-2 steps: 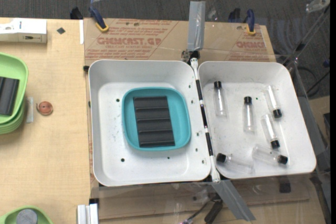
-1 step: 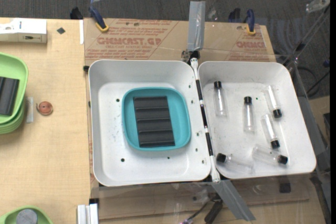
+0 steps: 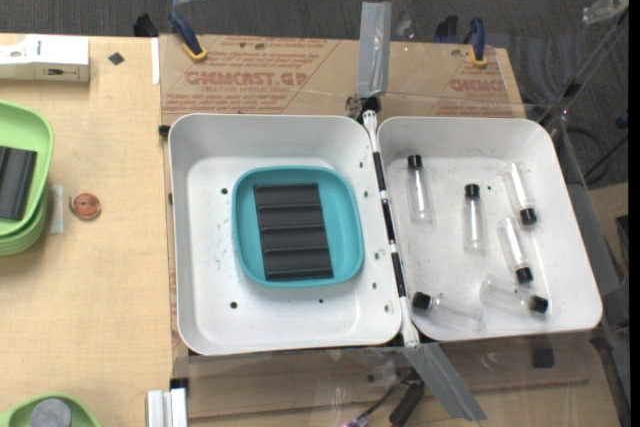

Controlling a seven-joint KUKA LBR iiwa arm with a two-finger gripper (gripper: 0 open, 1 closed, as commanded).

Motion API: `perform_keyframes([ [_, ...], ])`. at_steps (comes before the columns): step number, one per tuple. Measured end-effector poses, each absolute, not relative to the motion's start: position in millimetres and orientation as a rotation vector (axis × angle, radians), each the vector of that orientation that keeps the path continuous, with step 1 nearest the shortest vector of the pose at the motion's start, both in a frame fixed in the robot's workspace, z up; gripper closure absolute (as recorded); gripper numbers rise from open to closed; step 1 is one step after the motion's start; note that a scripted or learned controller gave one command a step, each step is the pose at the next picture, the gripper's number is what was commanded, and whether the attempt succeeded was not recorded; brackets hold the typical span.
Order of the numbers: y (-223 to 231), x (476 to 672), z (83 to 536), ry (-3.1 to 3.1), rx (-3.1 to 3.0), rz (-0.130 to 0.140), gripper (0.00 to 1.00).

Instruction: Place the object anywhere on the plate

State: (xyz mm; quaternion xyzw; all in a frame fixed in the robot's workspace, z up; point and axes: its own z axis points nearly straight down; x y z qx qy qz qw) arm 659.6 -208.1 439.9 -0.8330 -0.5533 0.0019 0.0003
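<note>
1. Gripper state: cannot tell, so no position can be given relative to it.
2. Capped clear vials (image 3: 472, 215) lie loose in the right bin (image 3: 450, 260). The teal plate (image 3: 346, 215) sits in the left bin (image 3: 200, 255).
3. Risk: the round, slick vials may roll or slip from a pinch, and clustered neighbours may get nudged.
4. Risk: a released vial may roll off the plate's black ribbed insert (image 3: 292, 230).

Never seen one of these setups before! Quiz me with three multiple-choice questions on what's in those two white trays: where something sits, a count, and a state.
1. Where is the teal plate?
A. left bin
B. right bin
C. wooden bench

2. How many clear vials with black caps lie in the right bin?
A. two
B. six
C. ten

3. How do the vials rest?
A. upright
B. stacked
C. lying down

Answers: 1 A, the plate sits inside the left bin. 2 B, six black caps show. 3 C, each lies on its side.
</note>
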Motion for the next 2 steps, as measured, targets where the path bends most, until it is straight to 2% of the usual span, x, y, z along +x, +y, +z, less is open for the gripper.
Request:
perform_keyframes([
  [2,-211.2,659.6,440.1,-1.573,-2.719,0.006,0.00],
])
